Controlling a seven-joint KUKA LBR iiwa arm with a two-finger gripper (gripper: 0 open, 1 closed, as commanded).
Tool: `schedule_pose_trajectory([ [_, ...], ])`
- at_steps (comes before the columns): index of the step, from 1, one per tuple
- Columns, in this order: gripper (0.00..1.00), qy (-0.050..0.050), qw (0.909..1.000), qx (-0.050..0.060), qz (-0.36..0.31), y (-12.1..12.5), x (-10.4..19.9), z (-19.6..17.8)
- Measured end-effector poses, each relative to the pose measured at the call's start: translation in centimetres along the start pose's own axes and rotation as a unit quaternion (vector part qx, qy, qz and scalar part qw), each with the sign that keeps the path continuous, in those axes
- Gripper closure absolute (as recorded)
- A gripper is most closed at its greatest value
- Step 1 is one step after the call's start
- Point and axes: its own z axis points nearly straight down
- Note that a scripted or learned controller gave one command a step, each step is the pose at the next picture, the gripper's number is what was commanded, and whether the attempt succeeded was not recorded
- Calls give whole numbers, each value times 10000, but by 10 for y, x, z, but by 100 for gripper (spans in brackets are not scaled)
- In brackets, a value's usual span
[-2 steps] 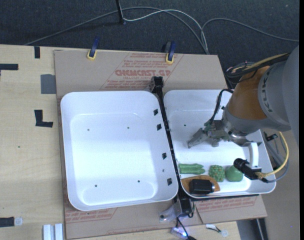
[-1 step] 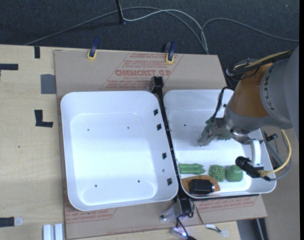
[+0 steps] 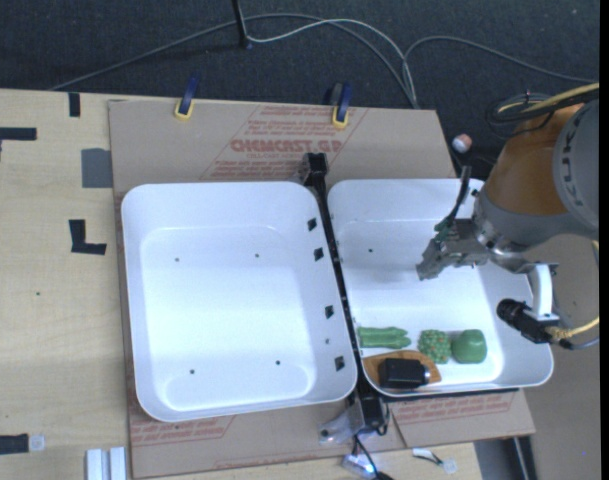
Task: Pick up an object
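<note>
My gripper [image 3: 431, 265] hangs over the middle of the right bin [image 3: 384, 208], pointing down and to the left. Nothing shows between its tips. Along the bin's near side lie a long green pod-shaped piece [image 3: 383, 337], a bumpy green broccoli-like piece [image 3: 434, 345] and a smooth green rounded piece [image 3: 469, 346]. A black block [image 3: 404, 373] rests on an orange-brown piece [image 3: 427, 371] at the near rim. All of these lie well below the gripper in the view, apart from it.
The left bin [image 3: 224, 298] sits beside the right one, with a black divider strip [image 3: 329, 268] between them. Both rest on a cardboard sheet [image 3: 274, 143] held by blue and yellow clamps. Cables run across the dark floor behind.
</note>
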Motion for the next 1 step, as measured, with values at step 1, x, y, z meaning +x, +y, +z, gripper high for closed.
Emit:
schedule_pose_trajectory([
  [1, 100, 1, 10000, 5, 2, 2, -7, -45],
])
